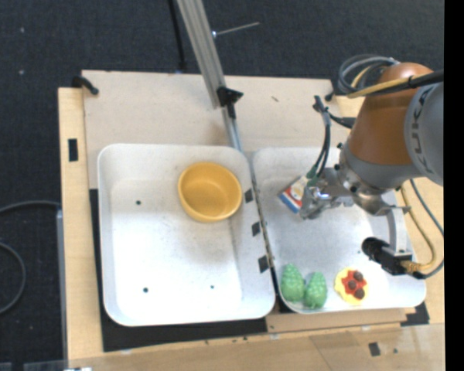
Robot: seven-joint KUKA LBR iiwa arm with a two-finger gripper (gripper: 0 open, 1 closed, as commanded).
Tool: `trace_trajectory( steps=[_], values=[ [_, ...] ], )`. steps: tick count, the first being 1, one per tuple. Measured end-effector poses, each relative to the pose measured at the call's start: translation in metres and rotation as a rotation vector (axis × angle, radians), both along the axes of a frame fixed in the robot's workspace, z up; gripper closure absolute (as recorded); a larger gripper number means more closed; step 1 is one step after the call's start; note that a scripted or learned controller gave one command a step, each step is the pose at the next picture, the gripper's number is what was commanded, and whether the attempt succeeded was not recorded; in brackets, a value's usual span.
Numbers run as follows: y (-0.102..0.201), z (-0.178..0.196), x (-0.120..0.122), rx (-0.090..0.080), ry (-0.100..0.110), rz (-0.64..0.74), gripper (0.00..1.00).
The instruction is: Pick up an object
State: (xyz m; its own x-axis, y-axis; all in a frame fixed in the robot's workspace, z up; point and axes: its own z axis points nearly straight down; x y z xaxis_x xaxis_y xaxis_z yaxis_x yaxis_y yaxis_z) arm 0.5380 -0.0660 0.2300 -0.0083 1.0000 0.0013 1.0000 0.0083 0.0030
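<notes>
Nearest the camera, at the right bin's (387, 300) front edge, two green lumps (303, 287) lie side by side, touching, with a yellow piece (352, 284) bearing dark red spots just to their right. Farther back in that bin, near its left wall, a small white packet (294, 195) with red and blue markings lies tilted, and my tool (315, 202) sits right against its right side. Contact appears likely, but I cannot tell how far the tool is open or whether the packet is gripped; my wrist and cabling hide that detail. My arm (387, 130) enters from the right, orange band uppermost, over the bin's back half. Left bin (139, 284): one yellow bowl (209, 191), upright, near the back right corner. Both bins rest on the tabletop (139, 107).
</notes>
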Motion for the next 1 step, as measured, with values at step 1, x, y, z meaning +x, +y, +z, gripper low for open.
trace_trajectory(
  steps=[1],
  values=[
    [0.0557, -0.0053, 0.0202, 0.0, 0.002, 0.0, 1.0]
  ],
)
